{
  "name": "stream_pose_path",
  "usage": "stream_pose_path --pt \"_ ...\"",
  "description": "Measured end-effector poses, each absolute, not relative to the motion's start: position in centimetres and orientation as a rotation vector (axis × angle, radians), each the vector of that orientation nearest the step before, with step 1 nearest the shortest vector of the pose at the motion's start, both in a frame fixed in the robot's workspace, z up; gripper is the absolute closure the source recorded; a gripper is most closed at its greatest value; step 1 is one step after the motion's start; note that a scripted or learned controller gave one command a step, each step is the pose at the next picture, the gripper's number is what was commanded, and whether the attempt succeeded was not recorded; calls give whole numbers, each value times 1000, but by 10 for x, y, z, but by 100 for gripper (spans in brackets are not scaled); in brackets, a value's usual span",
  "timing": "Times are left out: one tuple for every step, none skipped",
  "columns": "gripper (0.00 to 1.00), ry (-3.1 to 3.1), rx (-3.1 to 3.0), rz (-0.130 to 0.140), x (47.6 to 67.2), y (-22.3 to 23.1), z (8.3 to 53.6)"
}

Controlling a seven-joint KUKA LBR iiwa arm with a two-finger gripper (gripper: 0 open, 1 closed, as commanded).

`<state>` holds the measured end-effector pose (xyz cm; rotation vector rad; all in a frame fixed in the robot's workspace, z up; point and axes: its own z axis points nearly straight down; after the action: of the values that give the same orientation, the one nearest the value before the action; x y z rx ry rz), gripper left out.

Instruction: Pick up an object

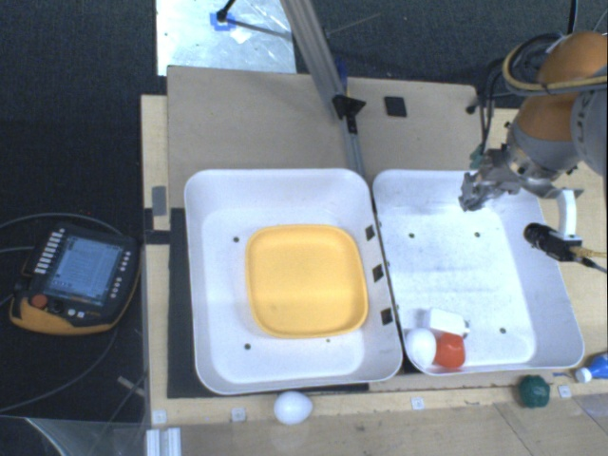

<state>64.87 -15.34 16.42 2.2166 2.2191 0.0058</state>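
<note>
- Two white bins are seen side by side on the desk; the left bin and the right bin are touching along the middle.
- A yellow plate is laid flat in the middle of the left bin.
- Three small things are bunched in the near left corner of the right bin: a white ball, an orange-red ball just beside it, and a small white block just behind them.
- The grey arm is reached in from the right; the pincer is held over the far edge of the right bin, well apart from the three small things.
- Nothing is seen between its tips; it cannot be told if the pincer is apart or together.
- A white egg shape is seen on the desk in front of the left bin; a dark green ball is seen in front of the right bin.
- A hand-held screen box is lying on the dark floor to the left.
</note>
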Motion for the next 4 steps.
stream_pose_path --pt "100 2220 2217 5 649 -149 208" --pt "100 2219 2217 5 650 -149 262" --pt "100 2227 2217 1 643 -96 251" --pt "100 2227 2217 1 627 -38 241"
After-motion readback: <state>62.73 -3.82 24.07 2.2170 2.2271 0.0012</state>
